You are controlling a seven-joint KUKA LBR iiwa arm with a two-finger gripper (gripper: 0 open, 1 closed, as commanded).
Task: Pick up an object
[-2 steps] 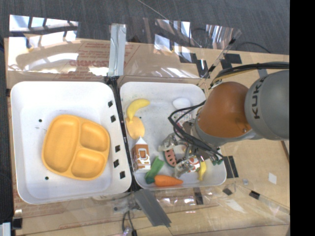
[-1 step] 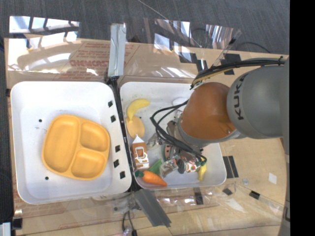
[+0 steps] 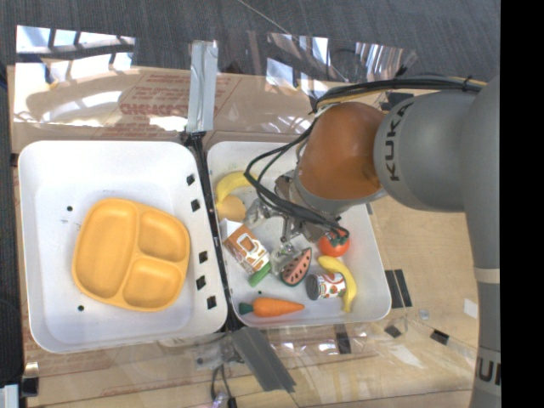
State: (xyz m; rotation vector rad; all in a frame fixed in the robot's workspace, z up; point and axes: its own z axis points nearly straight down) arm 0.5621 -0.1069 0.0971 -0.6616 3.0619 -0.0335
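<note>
1. Above the right bin (image 3: 378,291) of the camera view, the grey arm (image 3: 433,155) reaches in from the right, and its orange band hides most of the wrist.
2. The gripper (image 3: 289,243) hangs low among the toys, just above the watermelon slice (image 3: 295,266); whether the jaws are spread or closed, I cannot tell, and nothing is visibly held between them.
3. The right bin holds the candidates: a banana (image 3: 228,185) at the upper left, a small orange-and-white box (image 3: 246,249) near the divider, a tomato (image 3: 333,243) to the right, a second banana (image 3: 342,280) at the lower right, and a carrot (image 3: 268,308) along the near wall.
4. The watermelon slice lies nearest the jaws, so I judge it the likely target.
5. It looks like a light, rigid plastic toy, smooth enough to slip; pinching across its flat faces seems safer than across the curved rind.
6. The left bin (image 3: 42,228) holds a yellow divided tray (image 3: 132,253), well apart from the arm.
7. Neighbours crowd the slice, so a bump could shift it.
</note>
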